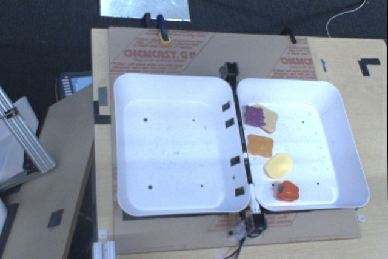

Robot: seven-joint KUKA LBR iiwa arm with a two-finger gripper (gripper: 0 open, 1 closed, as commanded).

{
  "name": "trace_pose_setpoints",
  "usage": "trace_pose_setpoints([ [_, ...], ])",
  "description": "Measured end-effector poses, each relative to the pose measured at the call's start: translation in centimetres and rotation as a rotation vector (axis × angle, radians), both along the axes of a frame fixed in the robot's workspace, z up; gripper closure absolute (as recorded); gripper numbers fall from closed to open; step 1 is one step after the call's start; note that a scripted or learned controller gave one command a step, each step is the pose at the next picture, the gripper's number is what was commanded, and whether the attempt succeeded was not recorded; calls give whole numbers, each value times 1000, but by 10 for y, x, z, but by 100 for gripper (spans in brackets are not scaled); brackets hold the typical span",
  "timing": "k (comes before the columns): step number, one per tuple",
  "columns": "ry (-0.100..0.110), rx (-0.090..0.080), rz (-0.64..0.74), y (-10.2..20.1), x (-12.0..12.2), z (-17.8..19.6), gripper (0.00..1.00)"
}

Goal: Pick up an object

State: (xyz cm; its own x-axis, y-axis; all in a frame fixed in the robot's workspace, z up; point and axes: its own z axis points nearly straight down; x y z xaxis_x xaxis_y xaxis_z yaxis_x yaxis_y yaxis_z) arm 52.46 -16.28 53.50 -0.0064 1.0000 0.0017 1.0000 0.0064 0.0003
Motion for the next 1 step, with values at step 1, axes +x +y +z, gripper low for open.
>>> trace_pose_setpoints([
  [1,-3,-2,-1,17,-40,1,100],
])
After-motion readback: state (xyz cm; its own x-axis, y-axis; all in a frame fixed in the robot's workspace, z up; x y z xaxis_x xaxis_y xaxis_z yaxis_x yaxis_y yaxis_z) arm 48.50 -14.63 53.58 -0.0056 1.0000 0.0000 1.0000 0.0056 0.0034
